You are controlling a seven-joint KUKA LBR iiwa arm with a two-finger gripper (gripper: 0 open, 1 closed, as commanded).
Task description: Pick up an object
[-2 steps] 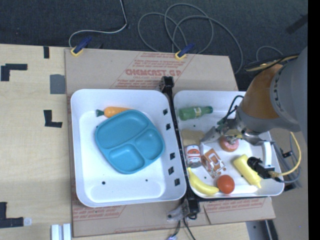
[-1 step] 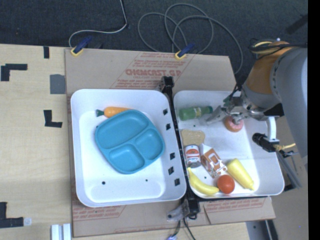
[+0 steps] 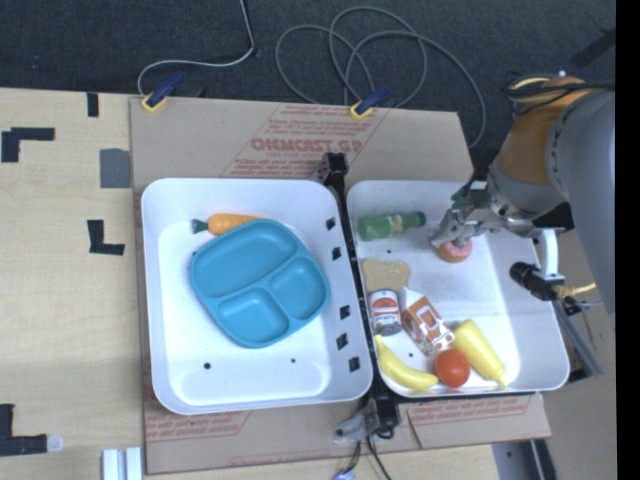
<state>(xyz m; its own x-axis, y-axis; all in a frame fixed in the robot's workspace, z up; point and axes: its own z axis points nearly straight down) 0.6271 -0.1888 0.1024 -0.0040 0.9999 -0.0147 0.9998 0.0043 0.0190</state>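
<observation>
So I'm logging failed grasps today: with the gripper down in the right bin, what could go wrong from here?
The gripper sits over a small pink-red object that is mostly hidden, so the grasp may slip or miss. The green bottle lies close beside it and could get nudged. The bin's rear wall is also near, leaving little room.

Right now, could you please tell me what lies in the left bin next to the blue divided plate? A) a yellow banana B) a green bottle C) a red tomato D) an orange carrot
D: an orange carrot lies against the upper edge of the blue divided plate in the left bin.
</observation>
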